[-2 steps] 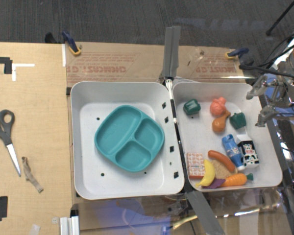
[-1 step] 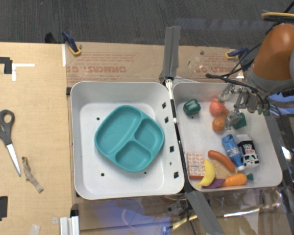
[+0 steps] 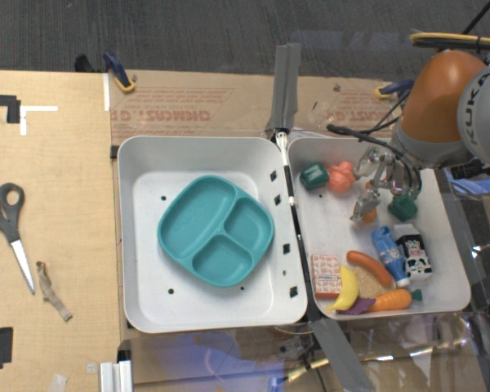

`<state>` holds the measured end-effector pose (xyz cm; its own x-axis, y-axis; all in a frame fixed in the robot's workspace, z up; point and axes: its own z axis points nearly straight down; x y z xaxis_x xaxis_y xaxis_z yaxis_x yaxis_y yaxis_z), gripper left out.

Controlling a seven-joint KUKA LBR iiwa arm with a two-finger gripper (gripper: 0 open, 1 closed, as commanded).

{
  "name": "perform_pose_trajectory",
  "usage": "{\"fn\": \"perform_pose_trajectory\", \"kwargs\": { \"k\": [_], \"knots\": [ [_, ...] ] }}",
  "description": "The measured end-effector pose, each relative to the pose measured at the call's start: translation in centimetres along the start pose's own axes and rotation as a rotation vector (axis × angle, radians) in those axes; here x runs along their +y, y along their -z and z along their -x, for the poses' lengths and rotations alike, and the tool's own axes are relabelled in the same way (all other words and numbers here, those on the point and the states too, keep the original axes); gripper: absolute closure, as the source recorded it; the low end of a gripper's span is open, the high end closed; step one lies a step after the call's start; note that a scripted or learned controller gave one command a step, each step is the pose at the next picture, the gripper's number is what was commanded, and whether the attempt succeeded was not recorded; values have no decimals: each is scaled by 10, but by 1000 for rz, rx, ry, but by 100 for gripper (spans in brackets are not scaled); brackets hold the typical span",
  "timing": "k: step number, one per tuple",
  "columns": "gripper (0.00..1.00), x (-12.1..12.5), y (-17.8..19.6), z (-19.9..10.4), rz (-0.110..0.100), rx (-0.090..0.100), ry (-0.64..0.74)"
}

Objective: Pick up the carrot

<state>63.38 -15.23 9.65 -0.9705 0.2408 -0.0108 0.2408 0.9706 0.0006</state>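
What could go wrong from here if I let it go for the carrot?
The carrot lies at the near edge of the right bin, packed against the banana, a purple piece and the hot dog; the fingers could catch a neighbour instead. The bin wall is close, so a descent may clip it. The gripper hangs well back from the carrot, near a small orange piece, a likely wrong pick.

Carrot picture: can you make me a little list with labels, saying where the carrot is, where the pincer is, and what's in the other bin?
carrot: lying at the front edge of the right bin, beside the banana
pincer: toward the back of the right bin, well away from the carrot
carrot held: no
left bin: holds a teal divided plate
outside the bins: scissors on the bench
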Motion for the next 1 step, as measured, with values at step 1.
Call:
{"fn": "perform_pose_trajectory", "kwargs": {
  "k": [1],
  "knots": [
    [0,-3,-1,3,-1,3,-244]
  ]
}}
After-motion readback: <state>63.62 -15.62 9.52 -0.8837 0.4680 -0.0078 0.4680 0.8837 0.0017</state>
